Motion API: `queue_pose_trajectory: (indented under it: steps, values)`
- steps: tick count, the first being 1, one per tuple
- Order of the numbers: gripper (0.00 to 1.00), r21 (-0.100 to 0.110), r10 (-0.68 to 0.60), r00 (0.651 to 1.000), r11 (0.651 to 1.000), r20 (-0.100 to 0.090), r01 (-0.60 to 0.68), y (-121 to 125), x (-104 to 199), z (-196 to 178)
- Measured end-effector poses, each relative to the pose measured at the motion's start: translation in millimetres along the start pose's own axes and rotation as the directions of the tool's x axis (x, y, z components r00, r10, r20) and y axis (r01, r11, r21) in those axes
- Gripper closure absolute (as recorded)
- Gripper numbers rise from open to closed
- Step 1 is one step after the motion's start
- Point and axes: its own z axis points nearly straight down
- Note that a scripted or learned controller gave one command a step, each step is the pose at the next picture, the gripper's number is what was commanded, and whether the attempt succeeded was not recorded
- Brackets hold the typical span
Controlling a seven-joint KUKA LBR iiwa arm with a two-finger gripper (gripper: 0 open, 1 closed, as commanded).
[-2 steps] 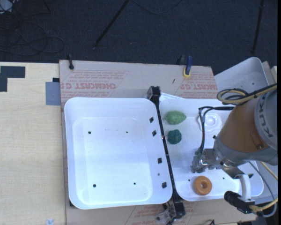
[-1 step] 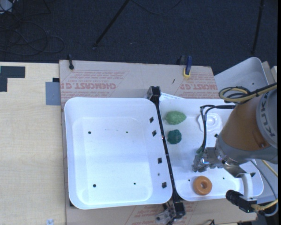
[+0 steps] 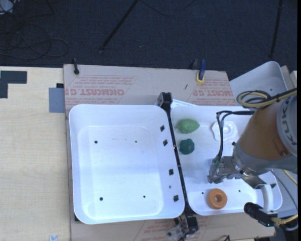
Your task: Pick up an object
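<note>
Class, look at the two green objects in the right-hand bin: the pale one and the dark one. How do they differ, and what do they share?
Colour: the pale green object is a light yellowish green; the dark green object is a deep teal green.
Size: the pale one looks larger and wider; the dark one is smaller and rounder.
Position: the pale one lies farther from the camera, the dark one just in front of it.
Both lie loose in the right bin near the divider.

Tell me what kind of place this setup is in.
Likely a robotics lab test bench: two shallow white plastic bins on taped cardboard sheeting, a grey-and-orange robot arm reaching in, and loose cables and stand legs on dark carpet behind.
</note>
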Motion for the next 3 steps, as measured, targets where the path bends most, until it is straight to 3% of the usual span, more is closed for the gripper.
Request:
queue_pose_trajectory:
  steps: [3]
  values:
    - [1.0,0.004,0.003,1.0,1.0,-0.001,-0.003,0,-2,-28]
